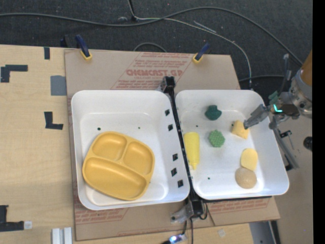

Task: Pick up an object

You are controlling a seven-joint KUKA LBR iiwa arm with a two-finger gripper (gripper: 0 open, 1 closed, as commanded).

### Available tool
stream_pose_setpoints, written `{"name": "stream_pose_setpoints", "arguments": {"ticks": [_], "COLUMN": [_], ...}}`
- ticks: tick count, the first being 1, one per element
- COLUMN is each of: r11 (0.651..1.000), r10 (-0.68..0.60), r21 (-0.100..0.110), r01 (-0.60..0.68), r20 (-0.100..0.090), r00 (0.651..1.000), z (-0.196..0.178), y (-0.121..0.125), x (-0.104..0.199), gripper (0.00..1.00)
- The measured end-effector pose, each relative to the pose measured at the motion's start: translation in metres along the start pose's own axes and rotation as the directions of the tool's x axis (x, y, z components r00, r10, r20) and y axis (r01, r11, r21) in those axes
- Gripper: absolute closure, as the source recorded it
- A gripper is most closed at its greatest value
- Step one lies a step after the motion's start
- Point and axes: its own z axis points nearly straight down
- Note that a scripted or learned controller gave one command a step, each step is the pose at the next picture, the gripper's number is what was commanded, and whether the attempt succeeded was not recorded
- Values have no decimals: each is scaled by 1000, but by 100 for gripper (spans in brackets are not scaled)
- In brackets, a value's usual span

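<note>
The right bin (264, 189) holds several toy foods: a dark green piece (213, 113), a light green knobbly piece (217, 138), a long yellow corn cob (192, 149), a yellow wedge (239, 129), a pale yellow lump (249, 158) and a tan round piece (246, 178). My gripper (263, 121) hangs over the bin's right edge, open, with nothing between its fingers. One fingertip (251, 120) points down beside the yellow wedge, just to its upper right.
A yellow divided plate (118, 164) lies in the left bin (81, 111). Both bins rest on a cardboard sheet (147, 70) held by two clamps at the back. Cables run across the dark floor behind.
</note>
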Motion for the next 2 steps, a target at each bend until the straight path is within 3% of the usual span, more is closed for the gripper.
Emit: {"name": "stream_pose_setpoints", "arguments": {"ticks": [1, 2], "r11": [1000, 1000], "r10": [-1, -1], "r21": [-3, -1], "r01": [1, 1], "r20": [1, -1], "r00": [1000, 1000], "z": [-1, 51], "y": [1, 4], "x": [0, -9], "gripper": [0, 0]}}
